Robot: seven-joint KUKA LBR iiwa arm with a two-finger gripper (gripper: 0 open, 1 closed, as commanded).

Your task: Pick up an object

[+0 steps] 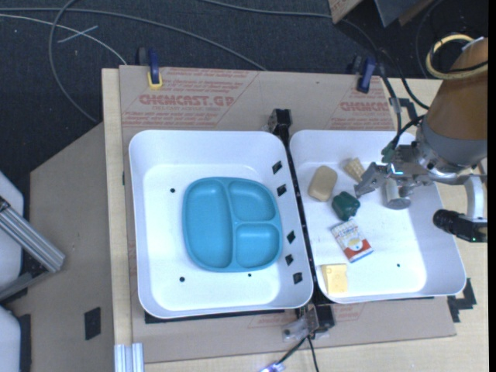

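The grey two-finger gripper [382, 186] hovers over the right white bin [434, 273], fingers spread wide, nothing between them. Just left lie a dark green block [346, 204], a tan rounded lump [322, 183], a red-and-white packet [352, 239] and a yellow square [335, 277]. A blue divided plate [231, 223] sits in the left bin [155, 208].

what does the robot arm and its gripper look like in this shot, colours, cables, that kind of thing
The arm enters from the right: a rounded grey body with a broad orange band above the wrist. A yellow cable loops beside the band's top, and black cables run down near the wrist. The gripper is bare silver-grey metal, blocky, with a small blue-green glint near its middle.
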